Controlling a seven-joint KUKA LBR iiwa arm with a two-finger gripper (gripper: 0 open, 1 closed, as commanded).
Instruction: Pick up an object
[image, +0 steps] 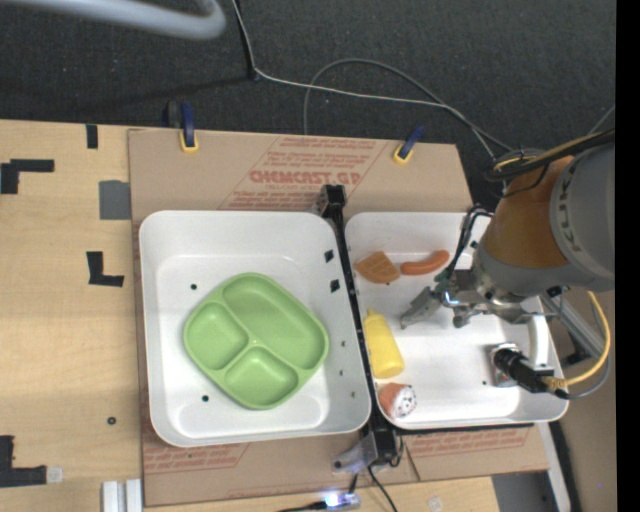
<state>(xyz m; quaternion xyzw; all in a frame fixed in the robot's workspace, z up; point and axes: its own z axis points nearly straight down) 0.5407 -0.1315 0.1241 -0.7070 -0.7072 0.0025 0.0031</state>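
While the gripper (432, 305) hangs open and empty over the right bin (450, 405), you should pick the yellow block (382, 343) by the divider just to its left, centre both fingers across it, then descend straight before closing.

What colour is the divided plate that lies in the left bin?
The divided plate is light green, seen clearly in the camera view, against the white left bin.
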